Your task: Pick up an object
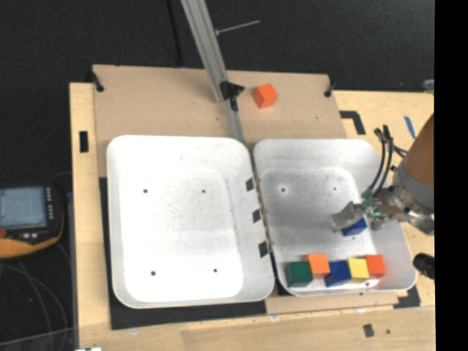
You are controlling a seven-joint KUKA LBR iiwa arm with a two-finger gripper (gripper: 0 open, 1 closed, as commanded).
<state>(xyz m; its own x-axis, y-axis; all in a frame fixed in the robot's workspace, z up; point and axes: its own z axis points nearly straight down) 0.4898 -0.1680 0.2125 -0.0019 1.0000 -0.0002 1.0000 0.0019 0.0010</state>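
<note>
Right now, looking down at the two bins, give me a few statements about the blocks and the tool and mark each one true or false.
1. A row of blocks lies along the near edge of the right bin. True: green block, orange block, blue block, yellow block and a red-orange block.
2. The green block sits at the right end of that row. False: it is at the left end.
3. An orange cube lies on the board beyond the bins. True.
4. The tool hangs over the left bin. False: it is over the right bin, by a small blue object.
</note>
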